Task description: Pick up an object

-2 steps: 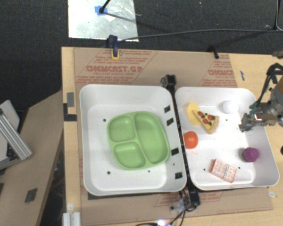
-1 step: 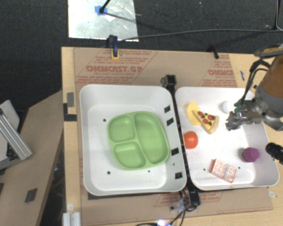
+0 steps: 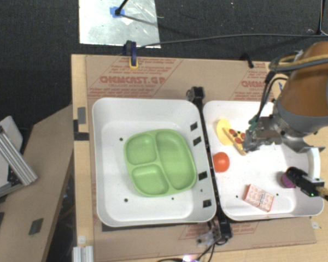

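1. Camera view: the grey-and-orange arm (image 3: pixel 306 86) reaches in from the right over the right bin (image 3: pixel 273 214).
2. The left bin (image 3: pixel 106 146) holds a green divided plate (image 3: pixel 159 161), well apart from the work.
3. The gripper (image 3: pixel 253 142) sits low at the near right end of a yellow toy slice (image 3: pixel 225 130); spread or pressed together, I cannot tell.
4. A red ball (image 3: pixel 221 161) lies just beside it; an off-centre closing could skid the slice away or set the ball rolling.
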`<state>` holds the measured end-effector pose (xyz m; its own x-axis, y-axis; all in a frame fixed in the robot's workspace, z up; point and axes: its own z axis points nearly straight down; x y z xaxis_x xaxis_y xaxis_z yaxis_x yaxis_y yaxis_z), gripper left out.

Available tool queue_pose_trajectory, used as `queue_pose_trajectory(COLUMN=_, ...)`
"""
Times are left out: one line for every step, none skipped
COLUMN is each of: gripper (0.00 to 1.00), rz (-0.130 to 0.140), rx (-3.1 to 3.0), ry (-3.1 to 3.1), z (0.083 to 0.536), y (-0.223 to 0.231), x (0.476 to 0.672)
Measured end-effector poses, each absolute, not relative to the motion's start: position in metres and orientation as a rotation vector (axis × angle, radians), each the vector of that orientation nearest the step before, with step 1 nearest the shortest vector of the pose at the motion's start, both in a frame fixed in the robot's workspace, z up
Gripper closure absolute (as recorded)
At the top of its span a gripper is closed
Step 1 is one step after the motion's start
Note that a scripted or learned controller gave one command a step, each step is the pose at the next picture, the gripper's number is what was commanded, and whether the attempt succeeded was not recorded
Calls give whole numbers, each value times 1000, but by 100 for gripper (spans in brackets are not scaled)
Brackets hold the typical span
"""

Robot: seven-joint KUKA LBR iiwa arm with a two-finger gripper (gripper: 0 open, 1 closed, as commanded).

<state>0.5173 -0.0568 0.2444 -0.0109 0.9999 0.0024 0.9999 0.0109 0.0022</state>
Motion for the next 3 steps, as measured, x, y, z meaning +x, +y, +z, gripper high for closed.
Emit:
queue_pose_trajectory(gripper=100, rz=-5, rx=-2211, ry=-2232, z=246, y=-11, x=524)
queue_pose_trajectory(gripper=100, rz=-4, rx=-2209, ry=-2233, z=238, y=48, x=536)
queue_pose_trajectory(gripper=100, rz=-2, rx=-2209, ry=-2231, z=222, y=107, x=537)
